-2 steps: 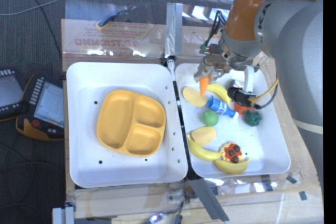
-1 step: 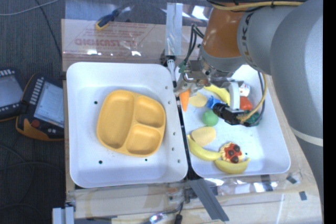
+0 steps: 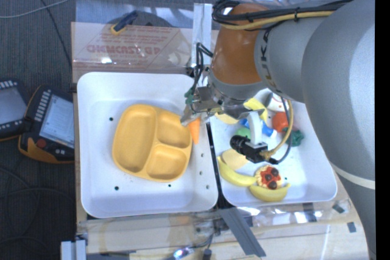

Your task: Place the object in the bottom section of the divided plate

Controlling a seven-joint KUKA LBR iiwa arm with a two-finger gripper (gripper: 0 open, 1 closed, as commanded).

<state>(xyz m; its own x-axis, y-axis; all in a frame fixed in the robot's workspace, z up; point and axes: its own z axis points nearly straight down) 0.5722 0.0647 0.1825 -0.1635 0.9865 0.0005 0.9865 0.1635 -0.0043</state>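
A yellow divided plate [image 3: 152, 143] lies in the left white bin [image 3: 97, 192]. It has one long section on its left and two smaller ones on its right, the lower at the plate's bottom right. My gripper [image 3: 194, 114] hangs over the plate's right rim, near the wall between the two bins. A small orange carrot-like piece [image 3: 194, 130] sticks down from between its fingers, so it is shut on that piece. The piece hovers at the edge of the plate's upper right section.
The right bin [image 3: 323, 182] holds a banana [image 3: 233, 175], a yellow toy with red dots [image 3: 269, 183], a blue and white item [image 3: 253, 128], a red-orange ball [image 3: 280, 121] and a green piece [image 3: 297, 138]. A pendant [image 3: 46, 125] lies left of the bench.
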